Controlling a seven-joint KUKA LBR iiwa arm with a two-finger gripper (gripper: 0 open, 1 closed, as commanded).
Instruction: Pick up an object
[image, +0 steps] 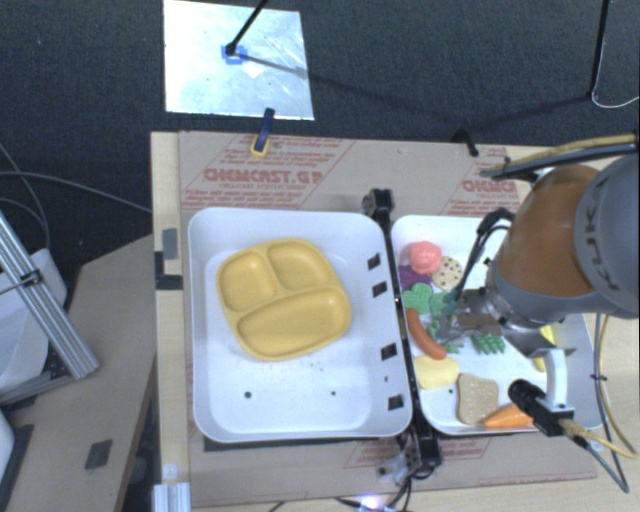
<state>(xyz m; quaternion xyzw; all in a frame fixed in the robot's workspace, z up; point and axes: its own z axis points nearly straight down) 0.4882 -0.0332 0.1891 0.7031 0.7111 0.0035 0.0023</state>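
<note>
The arm was reached in from the right and held low over the right bin, evidently so that the hand could be brought down among the toy foods heaped there. The hand was seen just above a green leafy piece and beside an orange sausage; whether it was wide, narrow or closed on anything could not be told, and nothing was clearly shown between it. No object was judged to have been picked up yet.

The right bin was crowded along its left side: a pink ball, a purple piece, a spotted cookie, a yellow lump, a slice of bread and a carrot were laid close together. In the left bin a yellow divided plate was set alone. Both bins were carried side by side on the tabletop.
</note>
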